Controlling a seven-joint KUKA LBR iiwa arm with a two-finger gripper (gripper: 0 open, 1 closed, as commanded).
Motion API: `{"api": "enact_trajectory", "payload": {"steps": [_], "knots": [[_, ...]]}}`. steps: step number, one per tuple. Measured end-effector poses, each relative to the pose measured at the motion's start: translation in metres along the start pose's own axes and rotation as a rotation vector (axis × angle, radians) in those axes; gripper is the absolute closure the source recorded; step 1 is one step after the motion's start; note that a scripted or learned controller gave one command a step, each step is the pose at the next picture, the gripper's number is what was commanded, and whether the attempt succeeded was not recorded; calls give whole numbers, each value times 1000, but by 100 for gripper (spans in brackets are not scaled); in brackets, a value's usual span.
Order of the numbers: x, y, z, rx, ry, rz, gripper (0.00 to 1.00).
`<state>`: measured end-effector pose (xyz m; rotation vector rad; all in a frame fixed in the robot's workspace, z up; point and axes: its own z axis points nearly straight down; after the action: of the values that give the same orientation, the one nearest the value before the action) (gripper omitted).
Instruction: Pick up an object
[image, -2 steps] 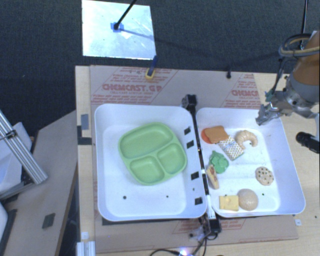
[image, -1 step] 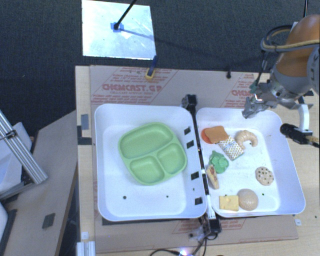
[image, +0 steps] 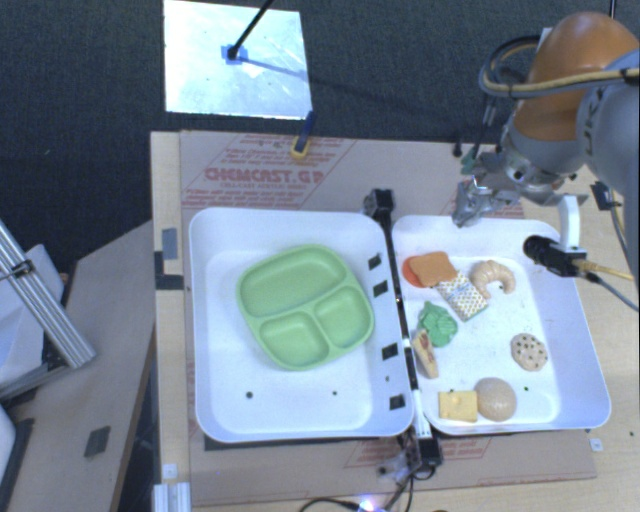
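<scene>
Nearest the camera, along the front of the right bin (image: 585, 395), a yellow cheese block (image: 458, 405) lies touching a tan bread roll (image: 494, 398). Just behind them, a chocolate-chip cookie (image: 528, 351) sits alone toward the bin's right side, and a hot dog (image: 425, 353) lies lengthwise close to the divider between the two bins. Beside the hot dog's far end is a green broccoli-like piece (image: 438, 324). Farther back, a checkered cracker or wafer (image: 462, 297) lies tilted, touching an orange toast-like slice (image: 431, 268) on its left, with a croissant (image: 493, 277) just to its right.

The left bin (image: 215, 310) holds a green three-compartment tray (image: 304, 305), set at a slant near the bin's middle; its compartments have nothing in them.

At the far edge of the right bin, the gripper (image: 470, 208) hangs above the rim, apart from all the food items, nearest the orange slice. Whether the jaws are apart or closed cannot be told at this angle; nothing is visible between them. The grey arm with its orange band (image: 575, 75) reaches in from the upper right. Both bins rest on a cardboard sheet on the desk (image: 270, 165), and beyond it lies a shiny square panel (image: 238, 60).
</scene>
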<state>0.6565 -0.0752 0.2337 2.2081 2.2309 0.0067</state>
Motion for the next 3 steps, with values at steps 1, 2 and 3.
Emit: {"api": "enact_trajectory", "payload": {"steps": [1,2,3], "knots": [[6,2,19,4,-1,4,100],[5,15,14,0,-2,3,100],[3,8,-2,0,-2,8,100]]}}
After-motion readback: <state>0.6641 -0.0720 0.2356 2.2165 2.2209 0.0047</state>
